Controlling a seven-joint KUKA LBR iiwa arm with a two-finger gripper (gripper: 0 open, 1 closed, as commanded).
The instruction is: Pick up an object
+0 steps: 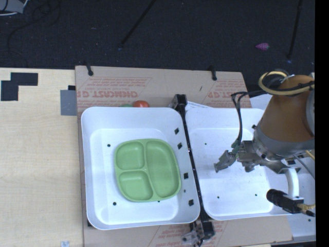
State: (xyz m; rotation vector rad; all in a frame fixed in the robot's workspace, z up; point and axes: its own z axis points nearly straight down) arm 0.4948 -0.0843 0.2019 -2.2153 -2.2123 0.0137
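A light green plate [147, 169] with three compartments lies flat in the middle of the left bin [97, 138]. My gripper [225, 162] hangs over the middle of the right bin [221, 125], pointing left toward the divider between the bins. It is well apart from the plate, and I see nothing held in it. The grey and orange arm [288, 117] covers the right bin's right side.
A small red-orange thing [140, 104] sits just behind the left bin's far rim, on the cardboard [154, 89] under both bins. Black clips [180, 102] join the bins along the divider. Pale wooden bench [36, 163] lies to the left.
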